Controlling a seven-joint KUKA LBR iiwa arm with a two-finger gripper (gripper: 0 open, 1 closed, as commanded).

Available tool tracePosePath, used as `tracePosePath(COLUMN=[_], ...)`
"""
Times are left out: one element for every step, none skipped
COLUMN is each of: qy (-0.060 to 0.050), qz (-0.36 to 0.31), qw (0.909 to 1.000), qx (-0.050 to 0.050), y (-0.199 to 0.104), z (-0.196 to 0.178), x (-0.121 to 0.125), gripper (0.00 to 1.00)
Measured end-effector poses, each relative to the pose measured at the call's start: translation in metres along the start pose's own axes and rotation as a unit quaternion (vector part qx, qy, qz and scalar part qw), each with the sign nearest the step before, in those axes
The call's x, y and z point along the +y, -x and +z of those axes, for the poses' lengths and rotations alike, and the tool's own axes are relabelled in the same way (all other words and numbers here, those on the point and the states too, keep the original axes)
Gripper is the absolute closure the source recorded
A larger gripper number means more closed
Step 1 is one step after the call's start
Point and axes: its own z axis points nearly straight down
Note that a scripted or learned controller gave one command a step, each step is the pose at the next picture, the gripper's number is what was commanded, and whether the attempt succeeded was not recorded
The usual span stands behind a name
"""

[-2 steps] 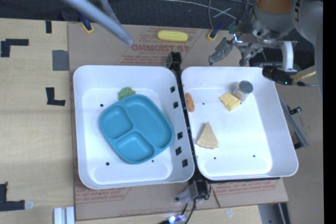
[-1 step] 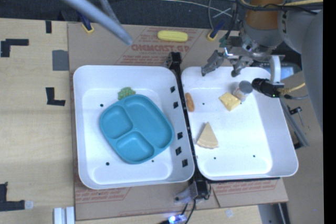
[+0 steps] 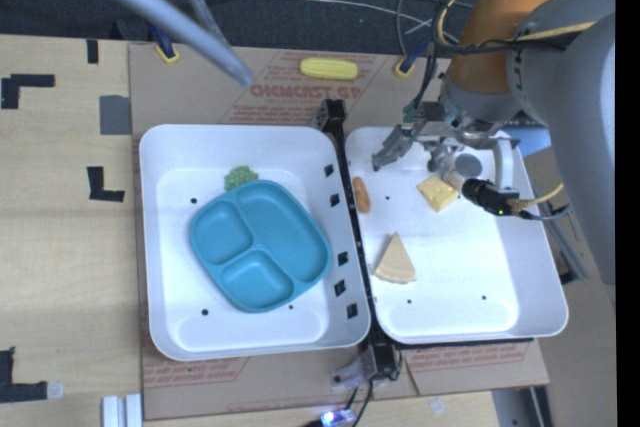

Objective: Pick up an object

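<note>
Cheese cube [image 3: 438, 192] lay near the right bin's [image 3: 470, 310] far wall, just beside the gripper [image 3: 425, 150], whose 2 fingers apparently stood apart and empty; a clean pick called for centring over it before closing.

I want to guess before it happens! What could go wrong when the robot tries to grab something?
1. The gripper hovers near the right bin's back wall, so it might bump the rim.
2. The small yellow block lies tilted just below it and could slide away instead of being caught.
3. The orange piece lies close to the divider between the bins, a tight spot for reaching.
</note>
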Motion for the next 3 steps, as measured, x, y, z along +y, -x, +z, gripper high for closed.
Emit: tracePosePath(qy=[0.001, 0.003, 0.006], qz=[0.000, -0.001, 0.000], qw=[1.0000, 1.0000, 1.0000], qx=[-0.001, 0.000, 0.000], y=[0.001, 0.000, 0.009], z=[0.064, 0.050, -0.002], x=[0.003, 0.004, 0.007], gripper=[0.00, 1.00, 1.00])
